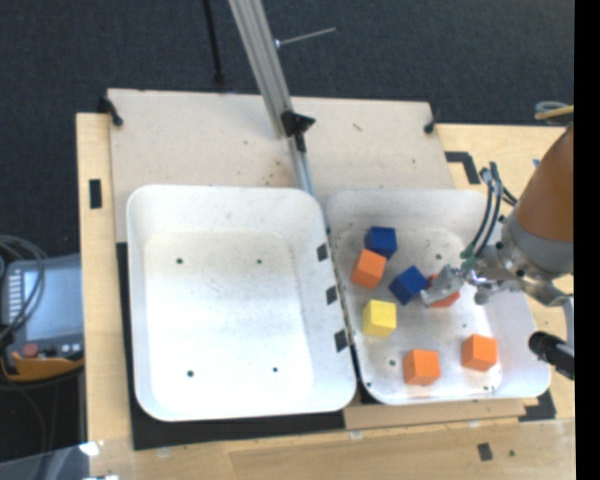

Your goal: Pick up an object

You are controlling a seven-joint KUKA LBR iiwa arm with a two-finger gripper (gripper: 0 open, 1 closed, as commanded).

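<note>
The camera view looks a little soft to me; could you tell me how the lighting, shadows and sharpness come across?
In the camera view the lighting is even and diffuse, with the white bins bright but showing no harsh glare; the blocks, such as the yellow block, cast only faint, short shadows; the whole frame is mildly soft, and the gripper area is blurred, so its fine detail is unclear.

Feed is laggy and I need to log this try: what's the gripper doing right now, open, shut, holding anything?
Gripper: down in the right bin, beside a blue cube and over a red object; open, shut or holding cannot be told.
</note>
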